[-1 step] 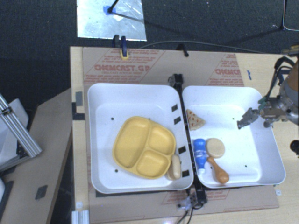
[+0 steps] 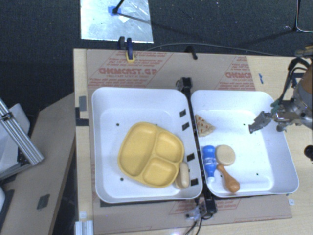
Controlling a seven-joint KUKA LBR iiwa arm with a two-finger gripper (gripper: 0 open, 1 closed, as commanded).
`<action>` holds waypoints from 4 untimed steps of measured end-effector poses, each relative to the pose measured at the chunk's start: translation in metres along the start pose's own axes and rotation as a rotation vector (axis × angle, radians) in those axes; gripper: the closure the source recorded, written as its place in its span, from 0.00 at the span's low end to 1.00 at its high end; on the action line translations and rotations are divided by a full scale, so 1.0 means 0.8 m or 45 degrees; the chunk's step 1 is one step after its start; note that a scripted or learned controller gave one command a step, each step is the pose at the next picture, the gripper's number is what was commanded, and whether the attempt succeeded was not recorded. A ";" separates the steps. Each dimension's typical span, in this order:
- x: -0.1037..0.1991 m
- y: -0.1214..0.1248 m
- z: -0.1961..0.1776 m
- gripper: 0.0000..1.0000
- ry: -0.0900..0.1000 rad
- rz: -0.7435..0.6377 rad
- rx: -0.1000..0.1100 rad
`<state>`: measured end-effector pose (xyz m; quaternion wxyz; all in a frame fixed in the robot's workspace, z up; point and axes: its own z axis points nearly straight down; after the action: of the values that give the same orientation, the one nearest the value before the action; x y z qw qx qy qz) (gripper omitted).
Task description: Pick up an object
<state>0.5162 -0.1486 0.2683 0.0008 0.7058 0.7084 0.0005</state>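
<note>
Nearest the camera, the wooden brush lies in the right bin, blue tube just beside it near the divider. In the left bin sits the yellow divided tray, a pale bread roll touching its edge. Further back, a pizza slice toy. The tool hovers over the right bin's far side, nothing between its fingers; open or closed, I cannot tell. Picking looks not yet done
</note>
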 end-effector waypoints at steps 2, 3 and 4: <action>-0.023 0.006 0.137 0.00 0.001 0.003 0.006; -0.030 0.013 0.210 0.00 0.001 0.003 0.005; -0.031 0.015 0.192 1.00 -0.001 0.002 -0.002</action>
<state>0.5284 -0.1733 0.1146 0.0017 0.7063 0.7079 0.0008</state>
